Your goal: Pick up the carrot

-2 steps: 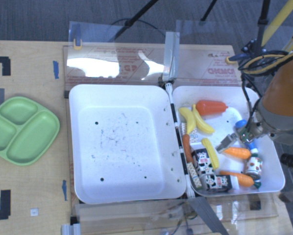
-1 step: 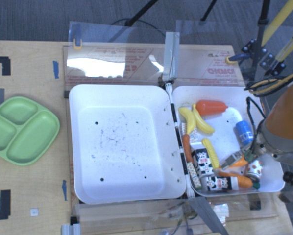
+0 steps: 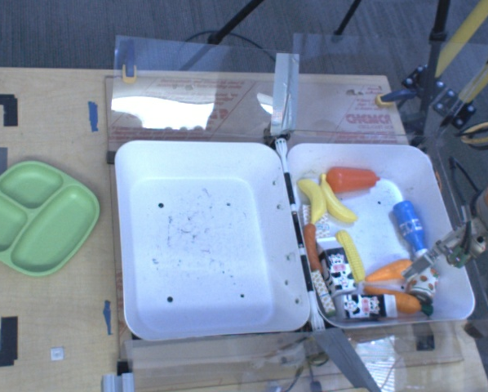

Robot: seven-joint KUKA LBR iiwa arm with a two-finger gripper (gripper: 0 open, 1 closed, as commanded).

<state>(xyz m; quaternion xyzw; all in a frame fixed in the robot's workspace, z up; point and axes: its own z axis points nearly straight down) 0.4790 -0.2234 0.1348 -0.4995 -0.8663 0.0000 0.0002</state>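
Note:
The carrot (image 3: 397,302), orange with a dark green end, lies along the front wall of the right bin (image 3: 440,188). A second orange carrot-like piece (image 3: 386,272) rests just above it. My gripper (image 3: 421,269) reaches in from the right and hangs low over the front right corner. Its tip is between the two orange pieces and close to both. Nothing is visibly held in it.
The right bin also holds an orange-red vegetable (image 3: 352,179), two bananas (image 3: 327,199), a blue bottle (image 3: 409,226), a yellow corn cob (image 3: 352,254), a sausage (image 3: 311,248) and black-and-white cartons (image 3: 336,268). The left bin (image 3: 138,219) adjoins it. A green divided plate (image 3: 37,216) sits far left.

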